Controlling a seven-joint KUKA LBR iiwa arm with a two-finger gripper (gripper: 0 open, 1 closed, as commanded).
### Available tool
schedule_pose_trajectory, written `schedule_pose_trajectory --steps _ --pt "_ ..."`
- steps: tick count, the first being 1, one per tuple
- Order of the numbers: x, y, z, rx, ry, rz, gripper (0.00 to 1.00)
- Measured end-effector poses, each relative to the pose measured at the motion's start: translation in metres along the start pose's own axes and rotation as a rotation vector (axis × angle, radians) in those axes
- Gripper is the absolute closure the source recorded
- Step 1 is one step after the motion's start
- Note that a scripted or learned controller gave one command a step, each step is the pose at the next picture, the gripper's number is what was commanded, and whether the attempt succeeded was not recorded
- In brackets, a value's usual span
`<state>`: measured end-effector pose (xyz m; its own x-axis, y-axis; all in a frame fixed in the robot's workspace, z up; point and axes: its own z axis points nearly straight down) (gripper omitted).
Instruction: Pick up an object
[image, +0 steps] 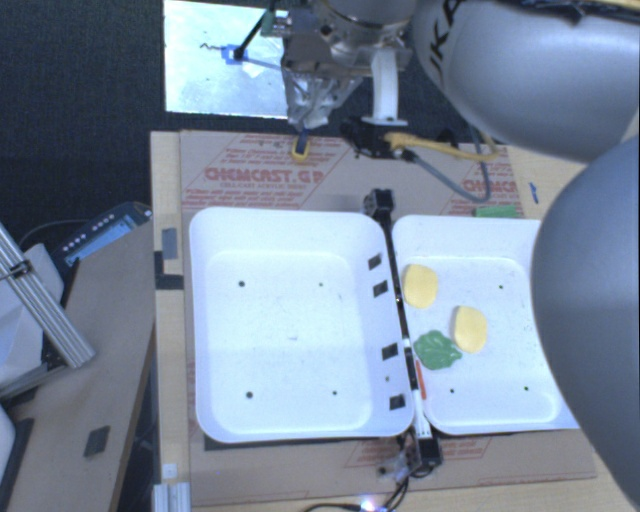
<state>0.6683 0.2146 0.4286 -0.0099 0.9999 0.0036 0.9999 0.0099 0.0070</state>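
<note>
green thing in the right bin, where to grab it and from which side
Likely from above, pinching the green thing across its middle, near edge to far edge. It lies flat in the right bin, with a yellow piece against its right side and the bin's wall close on its left.

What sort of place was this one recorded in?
Probably a robotics lab or test cell: a grey robot arm reaches over a left bin and right bin, both shallow and white, on a printed cardboard sheet, with a metal rail alongside.
</note>
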Motion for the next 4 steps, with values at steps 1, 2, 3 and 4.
schedule_pose_trajectory --steps 1,2,3,4 --pt "0.022 -0.050 -0.022 0.006 -0.002 0.003 1.00" --pt "0.019 0.003 -0.046 0.001 -0.003 0.009 1.00" --pt "0.022 -0.083 -0.113 0.000 0.002 0.001 1.00" --pt "-0.010 0.004 -0.105 0.003 -0.005 0.013 1.00"
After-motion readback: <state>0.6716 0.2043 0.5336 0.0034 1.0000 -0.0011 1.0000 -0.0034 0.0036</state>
